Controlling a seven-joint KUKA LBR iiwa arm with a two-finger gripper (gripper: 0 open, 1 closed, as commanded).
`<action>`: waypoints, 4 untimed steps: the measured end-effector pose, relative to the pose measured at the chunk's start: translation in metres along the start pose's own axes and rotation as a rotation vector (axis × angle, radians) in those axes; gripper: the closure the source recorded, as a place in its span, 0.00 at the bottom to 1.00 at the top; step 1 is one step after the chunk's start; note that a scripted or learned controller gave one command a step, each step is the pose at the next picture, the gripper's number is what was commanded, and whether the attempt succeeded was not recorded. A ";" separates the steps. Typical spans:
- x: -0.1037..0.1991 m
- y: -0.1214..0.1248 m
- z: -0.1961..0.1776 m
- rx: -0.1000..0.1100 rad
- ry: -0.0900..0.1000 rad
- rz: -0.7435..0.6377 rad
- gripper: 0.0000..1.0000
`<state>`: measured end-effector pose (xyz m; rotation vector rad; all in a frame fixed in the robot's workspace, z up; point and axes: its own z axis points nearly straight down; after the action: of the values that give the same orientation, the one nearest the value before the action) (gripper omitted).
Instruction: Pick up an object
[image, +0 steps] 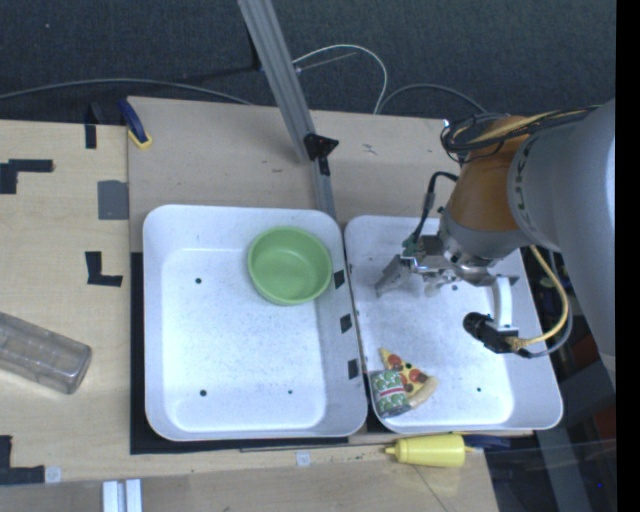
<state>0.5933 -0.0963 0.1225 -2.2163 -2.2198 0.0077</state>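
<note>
The gripper hangs spread and empty over the right bin's far edge; next, descend onto the pizza-slice toy at its near-left corner.

Left bin: white, finely speckled with dark flecks. Right bin: same white, same speckle. Bowl: plain light green. Flat toy pizza slice: tan crust, red and green spots, with a dark green patterned part on its left. Bottle: yellow. Arm: grey, with orange band. Claw: grey metal. Table: pale wood tone with black tape marks. Container on the table: clear.
</note>
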 end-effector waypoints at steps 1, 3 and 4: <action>0.000 0.000 0.034 -0.007 -0.002 0.000 0.00; -0.004 -0.007 -0.032 -0.010 0.000 0.001 1.00; 0.007 -0.005 -0.084 -0.011 0.000 -0.001 1.00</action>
<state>0.5888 -0.0894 0.2068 -2.2207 -2.2266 -0.0043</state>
